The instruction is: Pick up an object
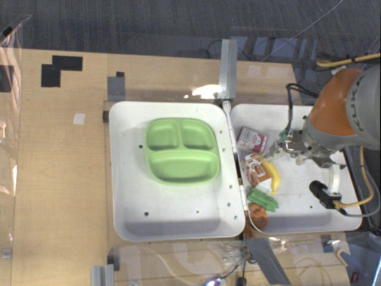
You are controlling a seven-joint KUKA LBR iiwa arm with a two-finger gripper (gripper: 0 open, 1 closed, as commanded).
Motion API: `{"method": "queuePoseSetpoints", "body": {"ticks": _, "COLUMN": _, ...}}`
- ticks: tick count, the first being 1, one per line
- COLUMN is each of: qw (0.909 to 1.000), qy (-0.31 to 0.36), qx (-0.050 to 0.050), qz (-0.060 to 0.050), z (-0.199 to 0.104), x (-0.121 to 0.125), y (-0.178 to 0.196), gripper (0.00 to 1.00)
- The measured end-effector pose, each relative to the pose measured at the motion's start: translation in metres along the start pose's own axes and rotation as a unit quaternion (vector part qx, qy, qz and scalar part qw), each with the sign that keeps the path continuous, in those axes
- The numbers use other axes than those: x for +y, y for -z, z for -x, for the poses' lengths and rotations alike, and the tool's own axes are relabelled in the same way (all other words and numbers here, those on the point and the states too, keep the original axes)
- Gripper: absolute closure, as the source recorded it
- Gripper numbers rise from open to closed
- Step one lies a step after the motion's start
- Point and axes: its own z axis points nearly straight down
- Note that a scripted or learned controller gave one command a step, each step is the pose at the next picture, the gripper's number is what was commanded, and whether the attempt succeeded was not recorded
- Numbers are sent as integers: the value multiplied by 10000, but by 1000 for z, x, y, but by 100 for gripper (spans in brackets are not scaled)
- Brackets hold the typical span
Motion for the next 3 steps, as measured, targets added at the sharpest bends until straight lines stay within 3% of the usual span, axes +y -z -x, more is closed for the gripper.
{"method": "queuePoseSetpoints", "body": {"ticks": 1, "qw": 9999, "qy": -9, "qx": 28, "qz": -149, "z": -52, "x": 21, "y": 77, "gripper": 0}}
{"method": "queuePoseSetpoints", "body": {"ticks": 2, "qw": 9999, "qy": 30, "qx": 26, "qz": -137, "z": -52, "x": 22, "y": 88, "gripper": 100}}
{"method": "queuePoseSetpoints", "body": {"ticks": 3, "qw": 9970, "qy": 757, "qx": 36, "qz": -138, "z": -37, "x": -40, "y": 7, "gripper": 100}}
